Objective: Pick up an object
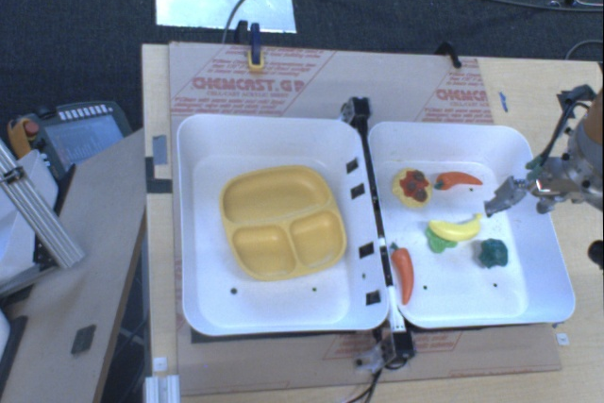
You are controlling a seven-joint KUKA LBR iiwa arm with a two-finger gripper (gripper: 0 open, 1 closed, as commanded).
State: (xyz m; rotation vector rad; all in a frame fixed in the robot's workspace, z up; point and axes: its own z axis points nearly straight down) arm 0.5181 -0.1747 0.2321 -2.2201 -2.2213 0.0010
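Here, arm reaching in from the right, hand (500,197) low over right bin (538,297), just beside banana (455,227), grip state unclear.

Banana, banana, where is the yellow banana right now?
The banana lies in the right bin, near its middle, touching a small green thing on its left, with the dark green broccoli to its lower right.

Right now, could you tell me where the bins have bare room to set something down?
Left bin: bare floor rings the yellow tray, widest along the left wall. Right bin: free strip below the banana and carrot. Crowded around the gripper, chili and broccoli.
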